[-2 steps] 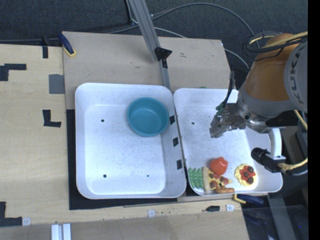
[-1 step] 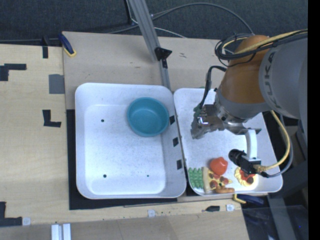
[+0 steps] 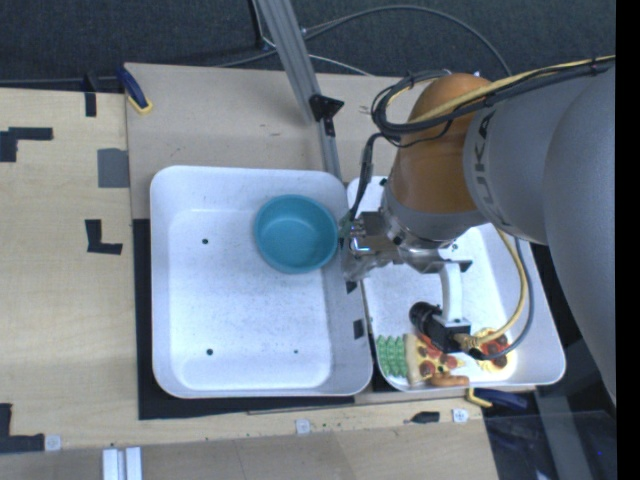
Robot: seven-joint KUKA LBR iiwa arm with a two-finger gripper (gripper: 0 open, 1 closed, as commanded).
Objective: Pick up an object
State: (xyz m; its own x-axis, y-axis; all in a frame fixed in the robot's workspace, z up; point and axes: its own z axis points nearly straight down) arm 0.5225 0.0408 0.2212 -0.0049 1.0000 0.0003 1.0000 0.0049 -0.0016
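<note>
A blue bowl (image 3: 295, 232) stands upright in the left bin (image 3: 200, 298), near its far right corner. My gripper (image 3: 354, 251) hangs over the wall between the two bins, just right of the bowl's rim. Nothing shows between it and the bowl. The grey arm with its orange band (image 3: 440, 148) covers most of the right bin (image 3: 535, 358). At that bin's near edge lie a green ridged piece (image 3: 391, 352) and some red and orange items (image 3: 440, 364).
A slanted grey metal pole (image 3: 295, 58) crosses the bench behind the left bin. Black tape marks (image 3: 98, 236) sit on the wooden bench at left. A yellow cable (image 3: 520, 298) loops down over the right bin.
</note>
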